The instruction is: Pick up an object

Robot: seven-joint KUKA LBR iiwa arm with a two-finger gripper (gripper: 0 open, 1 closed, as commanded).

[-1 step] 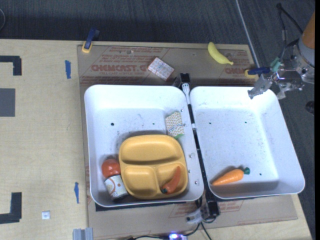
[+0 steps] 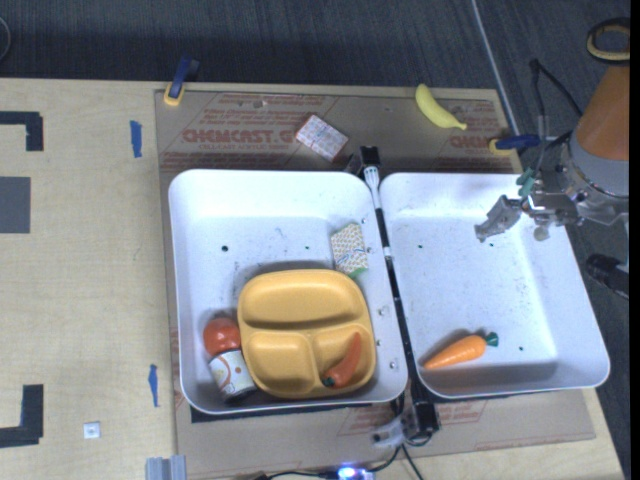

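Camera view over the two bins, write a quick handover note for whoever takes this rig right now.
Gripper: above the right bin, upper part, holding nothing.
Carrot: lies in the right bin near its front edge, well apart from the gripper.
Left bin: yellow tray, orange-and-white toy, patterned packet.
Banana: on the board behind the bins.
Done: nothing picked.
Left: descend, grasp, lift one object.

Both bins (image 2: 200, 208) are white with dark specks. The divided tray (image 2: 300, 328) is mustard yellow, the carrot (image 2: 455, 352) orange with a green top, the banana (image 2: 438, 107) yellow. A small packet (image 2: 348, 248) has a green-and-white check; the arm's band (image 2: 608, 118) is orange.
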